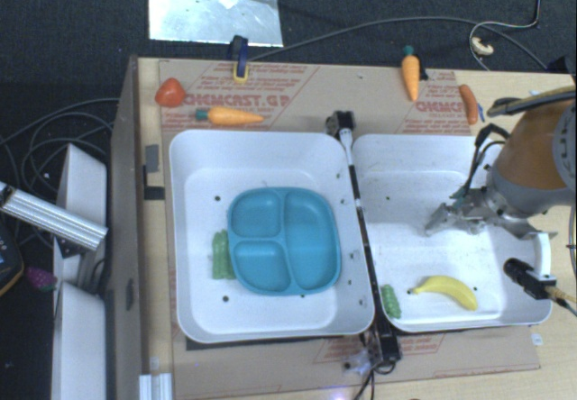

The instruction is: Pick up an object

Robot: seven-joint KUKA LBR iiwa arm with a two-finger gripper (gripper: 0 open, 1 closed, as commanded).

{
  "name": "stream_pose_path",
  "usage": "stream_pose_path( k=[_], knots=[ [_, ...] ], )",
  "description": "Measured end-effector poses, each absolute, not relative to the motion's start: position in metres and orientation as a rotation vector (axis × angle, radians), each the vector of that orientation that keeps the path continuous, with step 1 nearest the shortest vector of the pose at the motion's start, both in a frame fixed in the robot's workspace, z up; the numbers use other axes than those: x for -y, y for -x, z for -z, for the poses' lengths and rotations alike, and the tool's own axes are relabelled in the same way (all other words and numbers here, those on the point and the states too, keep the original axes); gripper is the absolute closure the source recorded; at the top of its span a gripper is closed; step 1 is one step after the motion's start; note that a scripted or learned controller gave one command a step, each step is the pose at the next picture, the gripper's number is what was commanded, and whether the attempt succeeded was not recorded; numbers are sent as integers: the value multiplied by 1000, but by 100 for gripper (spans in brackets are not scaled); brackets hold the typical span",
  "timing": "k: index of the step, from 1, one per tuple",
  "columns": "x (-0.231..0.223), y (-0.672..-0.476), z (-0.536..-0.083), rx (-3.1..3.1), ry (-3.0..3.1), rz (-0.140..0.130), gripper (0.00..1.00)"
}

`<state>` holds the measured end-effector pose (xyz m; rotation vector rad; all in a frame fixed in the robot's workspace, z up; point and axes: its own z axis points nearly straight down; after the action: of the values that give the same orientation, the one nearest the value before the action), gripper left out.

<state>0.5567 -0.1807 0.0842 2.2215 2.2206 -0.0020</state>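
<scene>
My gripper (444,220) hangs over open white floor in the right bin (424,155). A banana (444,291) and a green piece (389,300) lie near the front wall (left corner). The far half offers free passage.

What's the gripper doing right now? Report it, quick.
Gripper: over the right bin, above the banana, holding nothing visible; open or closed cannot be told.

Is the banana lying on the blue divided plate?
No, the banana lies on the floor of the right bin, while the blue divided plate sits in the left bin.
</scene>
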Motion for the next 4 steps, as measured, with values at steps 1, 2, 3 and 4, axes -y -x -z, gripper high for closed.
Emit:
stream_pose_path(
  k=[1,2,3,4],
  knots=[
    [180,-558,-95,-2222,-2217,-3,100],
    [182,-549,-112,-2222,-2219,-2,100],
    [182,-549,-112,-2222,-2219,-2,0],
    [161,-632,-85,-2225,-2216,-3,0]
  ],
)
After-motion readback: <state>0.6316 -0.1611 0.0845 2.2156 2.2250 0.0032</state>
